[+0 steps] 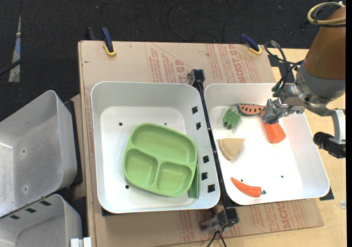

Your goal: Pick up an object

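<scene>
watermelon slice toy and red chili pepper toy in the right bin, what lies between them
In the camera view, the beige wedge-shaped piece lies between the watermelon slice toy and the red chili pepper toy.

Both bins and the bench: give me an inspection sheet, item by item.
Surface: cardboard-covered bench bearing the left bin and the right bin.
Job's things: in the right bin, watermelon slice, green toy, orange block, tan wedge, red chili pepper.
Clutter: green divided plate in the left bin.
Grippers: gripper low over the orange block's upper end; grasp not confirmed.
Cables: black leads beside the arm; more on the floor.
Surroundings: dark floor, spare white bins at left.
</scene>
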### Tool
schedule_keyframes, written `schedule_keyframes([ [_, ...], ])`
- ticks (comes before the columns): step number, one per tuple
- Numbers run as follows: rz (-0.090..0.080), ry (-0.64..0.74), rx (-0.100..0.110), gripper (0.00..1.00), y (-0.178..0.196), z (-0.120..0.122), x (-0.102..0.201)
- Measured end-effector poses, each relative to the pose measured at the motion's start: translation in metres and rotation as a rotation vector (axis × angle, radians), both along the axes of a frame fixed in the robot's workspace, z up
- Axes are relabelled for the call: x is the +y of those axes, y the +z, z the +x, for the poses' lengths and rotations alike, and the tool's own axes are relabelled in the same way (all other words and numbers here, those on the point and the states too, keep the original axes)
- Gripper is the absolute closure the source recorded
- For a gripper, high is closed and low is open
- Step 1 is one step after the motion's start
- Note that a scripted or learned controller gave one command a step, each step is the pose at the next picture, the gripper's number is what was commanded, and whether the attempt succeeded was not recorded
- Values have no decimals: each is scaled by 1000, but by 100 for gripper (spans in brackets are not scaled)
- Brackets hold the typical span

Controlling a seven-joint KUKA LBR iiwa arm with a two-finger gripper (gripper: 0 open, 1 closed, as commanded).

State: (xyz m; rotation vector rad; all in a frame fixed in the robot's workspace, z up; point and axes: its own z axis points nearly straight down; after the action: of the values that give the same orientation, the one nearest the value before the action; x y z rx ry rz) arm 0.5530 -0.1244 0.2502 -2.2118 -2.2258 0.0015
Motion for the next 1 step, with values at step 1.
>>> schedule_keyframes([
  [1,0,0,0,100,-10,-14,42],
])
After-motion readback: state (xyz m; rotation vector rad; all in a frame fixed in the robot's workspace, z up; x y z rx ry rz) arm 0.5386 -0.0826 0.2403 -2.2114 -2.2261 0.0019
